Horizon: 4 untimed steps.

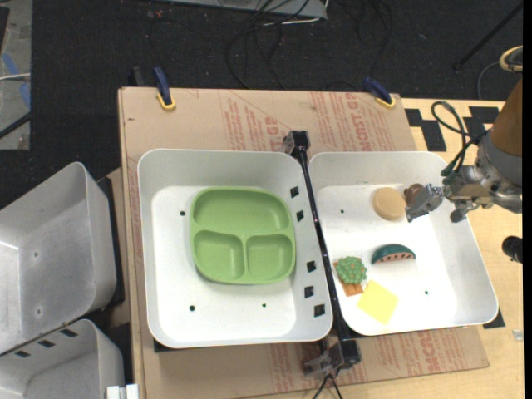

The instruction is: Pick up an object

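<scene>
In the left bin (166, 223) I see a green divided plate (243, 235). In the right bin (465, 248), a broccoli piece (351, 273), yellow square (378, 302), watermelon slice (392, 253), then a round tan cookie (388, 204) touching the gripper (418, 201); I cannot tell its opening.

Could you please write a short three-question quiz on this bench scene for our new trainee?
1. True or false: the green plate lies in the right bin.
2. Which thing is nearest the gripper? A) yellow square B) tan round piece C) watermelon slice
3. Fill in: the broccoli toy sits near the right bin's ____ wall, by the divider.

Key
1. False; it lies in the left bin.
2. B.
3. Left, as the camera sees it.
</scene>
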Each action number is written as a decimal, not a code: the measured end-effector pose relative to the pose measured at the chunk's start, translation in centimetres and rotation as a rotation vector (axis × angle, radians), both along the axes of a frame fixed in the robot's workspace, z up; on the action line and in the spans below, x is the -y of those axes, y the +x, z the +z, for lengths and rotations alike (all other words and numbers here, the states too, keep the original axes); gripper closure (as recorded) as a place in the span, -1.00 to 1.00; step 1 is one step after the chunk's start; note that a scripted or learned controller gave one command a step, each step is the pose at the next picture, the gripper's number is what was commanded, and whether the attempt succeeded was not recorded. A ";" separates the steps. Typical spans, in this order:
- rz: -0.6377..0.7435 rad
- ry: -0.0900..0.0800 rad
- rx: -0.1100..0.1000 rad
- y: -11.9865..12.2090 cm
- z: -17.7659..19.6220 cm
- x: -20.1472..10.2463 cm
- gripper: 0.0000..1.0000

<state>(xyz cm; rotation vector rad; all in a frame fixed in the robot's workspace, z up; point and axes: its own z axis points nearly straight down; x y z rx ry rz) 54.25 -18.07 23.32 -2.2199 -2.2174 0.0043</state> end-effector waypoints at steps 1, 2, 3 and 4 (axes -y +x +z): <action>-0.001 0.001 -0.002 -0.4 -6.0 -0.9 -1.00; -0.001 0.001 -0.002 -0.9 -12.4 -0.7 -1.00; -0.002 -0.003 0.011 -0.5 -10.8 -0.7 1.00; 0.004 -0.004 0.012 0.1 -4.7 -0.1 1.00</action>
